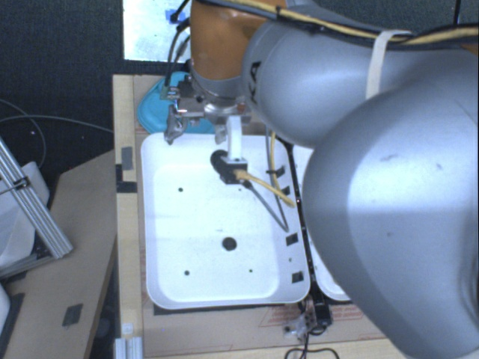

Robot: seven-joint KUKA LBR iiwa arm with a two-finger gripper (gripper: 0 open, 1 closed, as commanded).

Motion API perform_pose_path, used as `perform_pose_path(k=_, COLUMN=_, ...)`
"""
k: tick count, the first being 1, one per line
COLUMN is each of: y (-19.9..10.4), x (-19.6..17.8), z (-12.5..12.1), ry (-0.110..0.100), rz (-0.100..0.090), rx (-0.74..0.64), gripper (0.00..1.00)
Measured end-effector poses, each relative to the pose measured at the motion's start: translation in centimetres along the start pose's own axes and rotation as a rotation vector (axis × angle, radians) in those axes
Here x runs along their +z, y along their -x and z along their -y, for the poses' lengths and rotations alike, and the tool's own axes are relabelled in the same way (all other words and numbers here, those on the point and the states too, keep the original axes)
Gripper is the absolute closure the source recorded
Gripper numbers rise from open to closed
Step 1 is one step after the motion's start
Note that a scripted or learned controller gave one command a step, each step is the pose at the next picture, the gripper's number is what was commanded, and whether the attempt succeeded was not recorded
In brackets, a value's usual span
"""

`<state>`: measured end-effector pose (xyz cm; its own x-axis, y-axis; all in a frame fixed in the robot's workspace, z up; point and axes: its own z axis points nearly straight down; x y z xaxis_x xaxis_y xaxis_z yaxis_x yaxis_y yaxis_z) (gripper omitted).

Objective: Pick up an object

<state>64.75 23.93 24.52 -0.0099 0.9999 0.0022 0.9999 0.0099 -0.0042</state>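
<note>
Hovering at the twelve-o'clock rim of the shallow white plastic bin (187, 275), the two-finger tool (198, 132) spreads wide and holds nothing, seemingly poised for descent; the flat blue object (153, 107) lies just beyond, near eleven o'clock.

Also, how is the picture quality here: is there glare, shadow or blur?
In the camera view, the white bin is evenly lit, with soft shadow under the gripper; the grey arm close to the lens looks large and slightly soft; a bright pale patch at the top is overexposed.
</note>
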Motion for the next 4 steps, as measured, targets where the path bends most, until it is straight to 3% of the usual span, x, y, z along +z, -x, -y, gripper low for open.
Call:
perform_pose_path(k=1, y=1.9, x=-11.7, z=6.0, ry=0.014, rz=-0.003, rx=0.004, gripper=0.00)
perform_pose_path(k=2, y=9.3, x=1.1, z=14.1, ry=-0.013, rz=0.007, rx=0.016, gripper=0.00)
perform_pose_path(k=3, y=0.5, x=-2.5, z=16.3, ry=0.007, rz=-0.002, rx=-0.002, gripper=0.00)
perform_pose_path(k=4, y=8.3, x=11.4, z=16.3, ry=-0.008, rz=0.008, rx=0.017, gripper=0.00)
